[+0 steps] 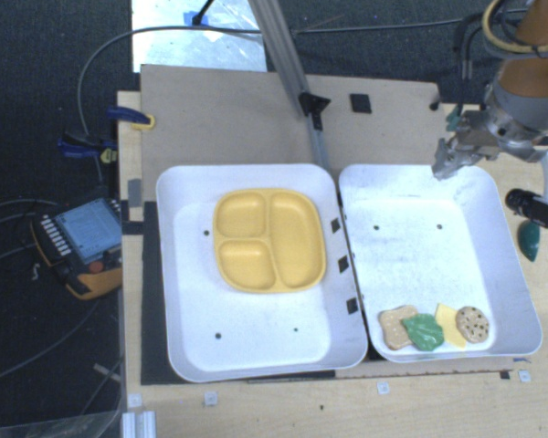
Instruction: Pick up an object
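Observation:
Several small food-shaped items lie in the front corner of the right bin [493, 235]: a tan toast piece [397, 326], a green leafy piece [426, 332], a yellow cheese wedge [449, 322] and a round brown cookie [473, 323]. My gripper [444, 165] hangs over the far edge of the right bin, well away from those items, with nothing visible between its fingers.
A yellow three-compartment plate [267, 240] sits in the left bin [187, 336]. A slanted metal pole [283, 44] rises from the back of the bench. A handheld device [80, 235] and cables lie left of the bench. A dark green object [528, 240] sits right of the right bin.

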Controlling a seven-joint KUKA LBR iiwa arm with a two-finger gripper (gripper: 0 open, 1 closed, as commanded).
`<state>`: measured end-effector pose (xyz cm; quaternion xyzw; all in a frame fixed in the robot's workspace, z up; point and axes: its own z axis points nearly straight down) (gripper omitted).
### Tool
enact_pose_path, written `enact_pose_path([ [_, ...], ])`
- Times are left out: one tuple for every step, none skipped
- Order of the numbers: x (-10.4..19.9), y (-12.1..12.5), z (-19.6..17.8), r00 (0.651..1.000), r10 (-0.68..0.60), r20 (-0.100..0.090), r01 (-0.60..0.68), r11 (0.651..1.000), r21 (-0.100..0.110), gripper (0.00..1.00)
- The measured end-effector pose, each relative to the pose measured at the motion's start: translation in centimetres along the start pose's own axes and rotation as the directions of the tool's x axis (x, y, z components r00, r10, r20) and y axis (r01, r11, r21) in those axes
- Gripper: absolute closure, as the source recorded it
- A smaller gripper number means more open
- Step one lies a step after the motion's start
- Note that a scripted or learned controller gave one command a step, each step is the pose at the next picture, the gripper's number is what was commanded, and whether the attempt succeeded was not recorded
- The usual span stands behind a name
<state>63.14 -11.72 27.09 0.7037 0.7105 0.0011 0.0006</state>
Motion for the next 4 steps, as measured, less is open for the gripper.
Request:
enact_pose_path([
  [6.3,-0.2,0.8,1.0,-0.001,-0.001,0.001,1.0,0.002,1.0],
  [11.1,-0.7,2.7,1.0,0.0,-0.001,0.0,1.0,0.002,1.0],
  [16.5,-2.1,2.6,1.0,-0.001,-0.001,0.001,1.0,0.003,1.0],
  [20.8,-2.8,3.7,1.0,0.0,-0.001,0.0,1.0,0.003,1.0],
])
